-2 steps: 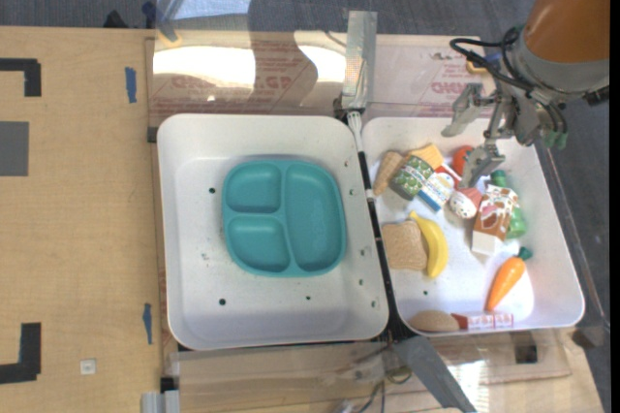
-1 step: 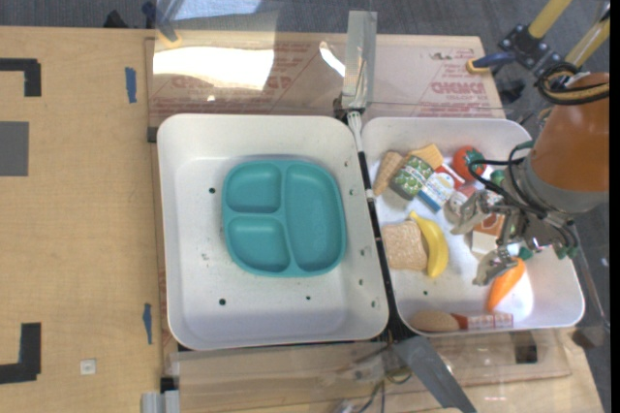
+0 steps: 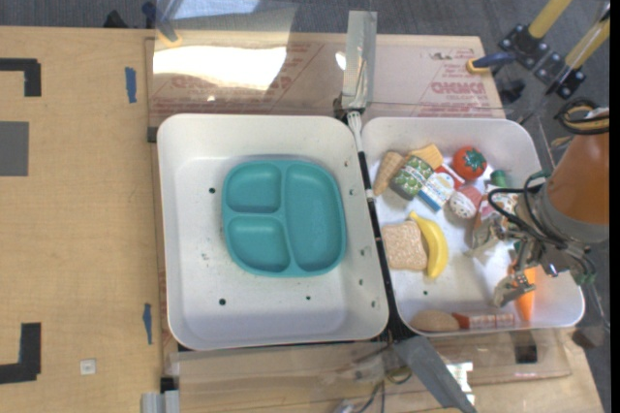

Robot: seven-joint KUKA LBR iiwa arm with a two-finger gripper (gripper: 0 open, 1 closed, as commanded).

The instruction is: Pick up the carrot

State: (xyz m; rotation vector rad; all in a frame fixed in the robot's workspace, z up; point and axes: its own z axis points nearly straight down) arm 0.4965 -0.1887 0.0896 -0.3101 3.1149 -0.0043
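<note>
So the carrot (image 3: pixel 525 304) sits in the right bin's (image 3: pixel 567 314) near-right corner, tight against the front rim, and the gripper (image 3: pixel 513 285) is right on top of it; honestly can't tell how its jaws are set. A hot dog (image 3: pixel 438 320) lies along the same rim. Further back: banana (image 3: pixel 433 244), bread slice (image 3: pixel 405 246), tomato (image 3: pixel 469 162). The left bin (image 3: pixel 184 237) holds just a teal divided plate (image 3: pixel 285 216).

A teal divided plate (image 3: pixel 286 216) lies in the left bin (image 3: pixel 184 304). The right bin (image 3: pixel 523 138) holds a banana (image 3: pixel 435 245), a slice of bread (image 3: pixel 405 246), a tomato (image 3: pixel 470 162) and small packets, crowded together.
</note>
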